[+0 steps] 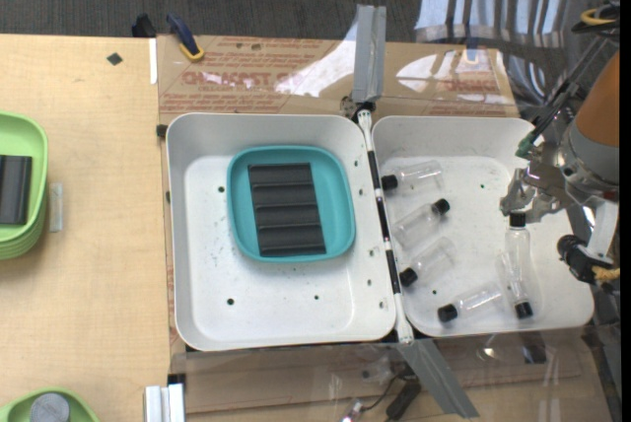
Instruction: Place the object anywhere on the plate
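**A:** What lies closest?

**B:** The vials [480, 298] at 6 o'clock in the right bin [444, 122]. They are clear tubes with black caps, lying flat on smooth white plastic.

**A:** And you?

**B:** My gripper [519, 213] hangs at 3 o'clock in that bin, just above the neck of one vial [514, 267] that points toward 6. Released or clenched, I cannot tell. I judge this the pick step, with nothing on the plate yet.

**A:** Next?

**B:** A sure grasp across that slick round tube and a lift. Then a carry toward 9 o'clock to the plate [340, 213], a teal rounded square with a dark ridged insert [286, 208], in the left bin [197, 213]
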Tool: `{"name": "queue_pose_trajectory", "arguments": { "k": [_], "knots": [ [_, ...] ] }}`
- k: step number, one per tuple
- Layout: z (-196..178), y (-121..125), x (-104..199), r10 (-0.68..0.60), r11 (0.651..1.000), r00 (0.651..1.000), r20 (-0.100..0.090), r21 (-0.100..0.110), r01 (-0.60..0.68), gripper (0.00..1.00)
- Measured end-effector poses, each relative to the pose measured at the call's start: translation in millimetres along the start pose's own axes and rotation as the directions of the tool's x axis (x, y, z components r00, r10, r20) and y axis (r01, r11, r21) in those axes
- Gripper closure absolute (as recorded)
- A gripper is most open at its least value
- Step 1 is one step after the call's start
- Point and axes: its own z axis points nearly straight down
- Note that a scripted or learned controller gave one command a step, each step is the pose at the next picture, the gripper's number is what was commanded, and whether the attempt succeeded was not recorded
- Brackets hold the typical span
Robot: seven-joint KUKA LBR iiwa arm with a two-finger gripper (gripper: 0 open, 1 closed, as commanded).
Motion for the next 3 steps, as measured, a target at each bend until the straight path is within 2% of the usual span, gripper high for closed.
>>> {"name": "queue_pose_trajectory", "arguments": {
  "k": [1, 2, 3],
  "knots": [
    [-9.4, -18.0, 38.7, -0.090, 0.996, 0.996, -0.001, 0.001, 0.090, 1.00],
    [-16.3, -39.7, 86.7, -0.314, 0.949, 0.949, -0.001, 0.000, 0.314, 1.00],
    [-13.2, -51.5, 188.0, -0.393, 0.919, 0.919, 0.001, 0.000, 0.393, 1.00]
  ]
}}
